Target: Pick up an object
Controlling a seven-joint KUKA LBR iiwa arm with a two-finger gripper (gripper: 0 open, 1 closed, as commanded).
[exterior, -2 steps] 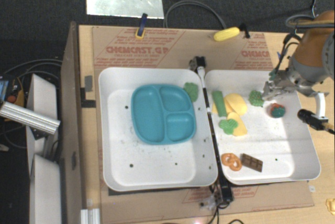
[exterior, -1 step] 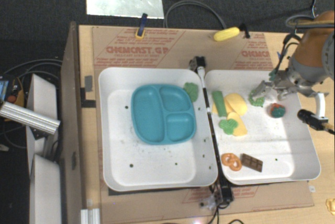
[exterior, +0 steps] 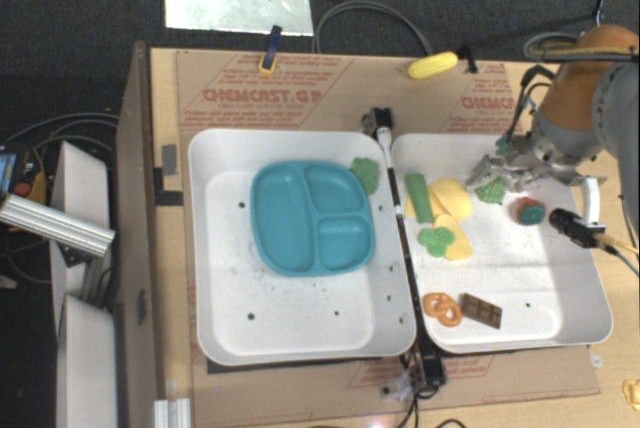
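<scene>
My gripper [exterior: 497, 174] hangs low over the far right part of the right bin [exterior: 580, 311]. A small green leafy piece [exterior: 489, 192] lies right under its tip; whether the two touch is unclear. A red and green round piece [exterior: 530, 211] sits just to the right of it. Further left in the same bin lie a green stick [exterior: 418, 198], a yellow lump [exterior: 452, 198], a green floret [exterior: 436, 239] and a second yellow piece [exterior: 459, 249]. Near the front are an orange pretzel [exterior: 441, 308] and a brown bar [exterior: 480, 312].
The left bin [exterior: 215, 246] holds a blue divided plate [exterior: 312, 218] with a green piece [exterior: 366, 174] at its far right corner. A yellow item [exterior: 432, 66] lies on the cardboard behind the bins. The arm's grey body [exterior: 590, 116] and a black part [exterior: 570, 228] crowd the right bin's right side.
</scene>
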